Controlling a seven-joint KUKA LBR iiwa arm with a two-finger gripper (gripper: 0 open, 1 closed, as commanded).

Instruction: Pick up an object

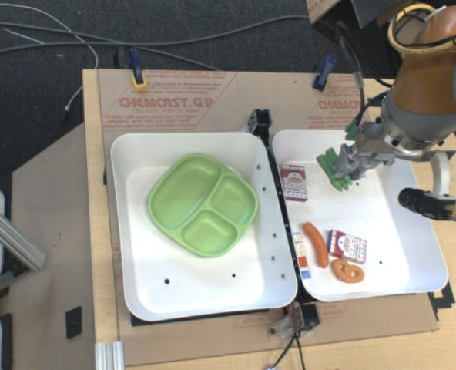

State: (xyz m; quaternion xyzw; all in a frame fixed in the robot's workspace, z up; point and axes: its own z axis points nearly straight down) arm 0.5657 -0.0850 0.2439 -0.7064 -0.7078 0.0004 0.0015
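Reaching in from the right, arm (424, 75) bent over the far part of the right bin (413, 245); orange band uppermost, grey wrist below it, tilted down and to the left.

Gripper (350, 166) low over the bin's back area, right at a green toy (332, 168). Green piece lies just under and left of the gripper tip, long axis running roughly from upper left to lower right. Too small and too overlapped to tell if it is pinched, and the gripper's state cannot be read from this angle.

Other contents, right bin:
- small red-and-white box (294, 182), upright rectangle, near the left wall, long axis running front to back.
- orange sausage (316, 243), long axis slanting from upper left to lower right, toward the front.
- red-and-white packet (347, 246) just right of the sausage, slightly tilted.
- orange pretzel (347, 271) just in front of the packet, near touching.
- narrow striped item (300, 254) along the left wall, beside the sausage, long axis front to back.

Left bin (135, 284): green divided plate (203, 204), three compartments, lying flat, turned at an angle to the bin walls.

Both bins sit side by side on a cardboard sheet (174, 99).
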